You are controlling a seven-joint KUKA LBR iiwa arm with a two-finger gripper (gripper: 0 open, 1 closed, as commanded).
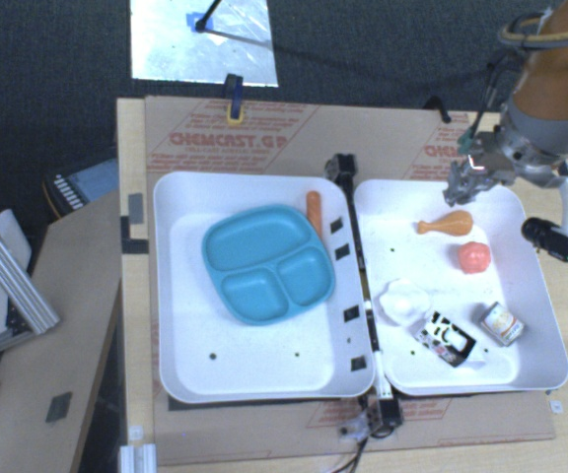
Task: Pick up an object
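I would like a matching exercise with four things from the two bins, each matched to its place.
Things:
1. blue plate
2. drumstick
3. pink ball
4. small can

Places:
A. right bin, near its front right corner
B. left bin, in the middle
C. right bin, just below the claw
D. right bin, below the drumstick

Pairs: 1-B, 2-C, 3-D, 4-A

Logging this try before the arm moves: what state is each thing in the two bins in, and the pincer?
Pincer: above the right bin's far edge, holding nothing.
Drumstick: lying flat, untouched.
Pink ball: resting, free.
Small can: on its side.
Blue divided plate: flat in left bin.
Carrot: lying beside the plate.
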